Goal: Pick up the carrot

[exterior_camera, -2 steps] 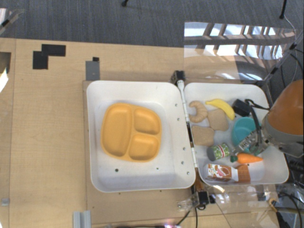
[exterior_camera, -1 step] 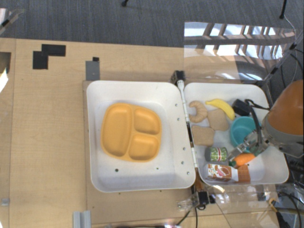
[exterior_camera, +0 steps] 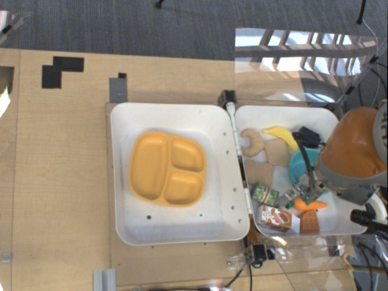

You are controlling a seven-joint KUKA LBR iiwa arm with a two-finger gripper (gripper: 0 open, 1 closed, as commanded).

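The carrot (exterior_camera: 311, 205), small and orange, lies near the front of the right bin (exterior_camera: 285, 117). My gripper (exterior_camera: 305, 194) hangs directly over the carrot's left end, close above it or touching it. The grey arm with its orange band (exterior_camera: 357, 143) reaches in from the right and hides the bin's right part.
Around the carrot lie a brown waffle piece (exterior_camera: 309, 223), a red packet (exterior_camera: 276, 217), a green item (exterior_camera: 264, 194), a teal cup (exterior_camera: 301, 164), a banana (exterior_camera: 280, 134) and a croissant (exterior_camera: 253, 142). The left bin (exterior_camera: 121, 180) holds a yellow divided plate (exterior_camera: 168, 168).
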